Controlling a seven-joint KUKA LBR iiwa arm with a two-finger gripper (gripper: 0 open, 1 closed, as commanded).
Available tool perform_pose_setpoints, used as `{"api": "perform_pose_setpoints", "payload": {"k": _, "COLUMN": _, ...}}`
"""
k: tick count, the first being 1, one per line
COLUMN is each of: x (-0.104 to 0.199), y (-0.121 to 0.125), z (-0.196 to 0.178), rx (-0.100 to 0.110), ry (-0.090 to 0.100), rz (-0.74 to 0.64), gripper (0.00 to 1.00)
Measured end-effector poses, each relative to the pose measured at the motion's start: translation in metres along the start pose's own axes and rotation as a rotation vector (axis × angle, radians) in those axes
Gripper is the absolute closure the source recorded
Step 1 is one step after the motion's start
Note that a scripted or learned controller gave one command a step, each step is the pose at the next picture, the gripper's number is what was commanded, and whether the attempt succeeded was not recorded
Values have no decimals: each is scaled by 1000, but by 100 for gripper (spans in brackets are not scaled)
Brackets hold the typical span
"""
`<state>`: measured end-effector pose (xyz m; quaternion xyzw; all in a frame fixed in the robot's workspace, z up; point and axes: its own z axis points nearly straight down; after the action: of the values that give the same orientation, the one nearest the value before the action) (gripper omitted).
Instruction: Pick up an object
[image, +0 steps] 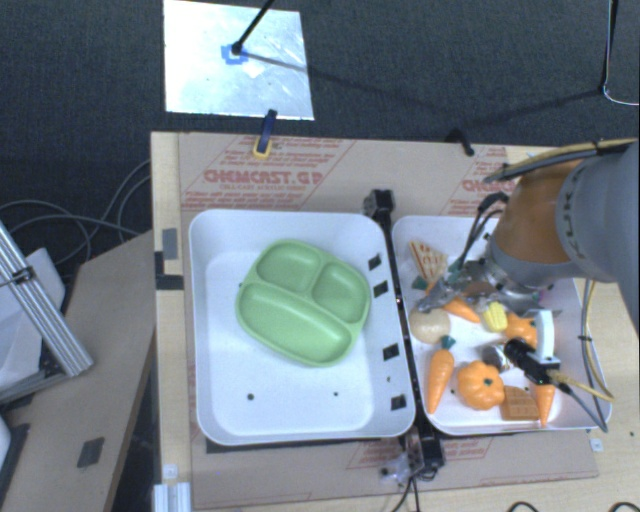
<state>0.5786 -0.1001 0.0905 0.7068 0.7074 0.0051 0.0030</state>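
Note:
The right bin (404, 232) holds several toy foods. A tan waffle piece (428, 260) lies at its far left, with a cream potato (430, 325) nearer me. A large carrot (440, 370) and an orange pumpkin (480, 386) lie toward the front. A yellow corn piece (495, 318), a small orange wedge (465, 311) and a cracker (518, 402) sit near the middle and front right. My gripper (444, 291) hangs low over the bin between the waffle piece and the potato, close above the orange wedge.
A green divided plate (303, 300) lies in the left bin (205, 330). A black divider with clips (395, 300) runs between the bins. The grey and orange arm (560, 225) covers the right bin's far right part. A small carrot (545, 402) lies at the front right corner.

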Motion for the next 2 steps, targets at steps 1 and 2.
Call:
{"api": "perform_pose_setpoints", "payload": {"k": 1, "x": 0, "y": 2, "z": -12, "rx": -9, "ry": -2, "rz": -1, "gripper": 100}}
{"api": "perform_pose_setpoints", "payload": {"k": 2, "x": -6, "y": -2, "z": -58, "rx": 8, "ry": -4, "rz": 0, "gripper": 100}}
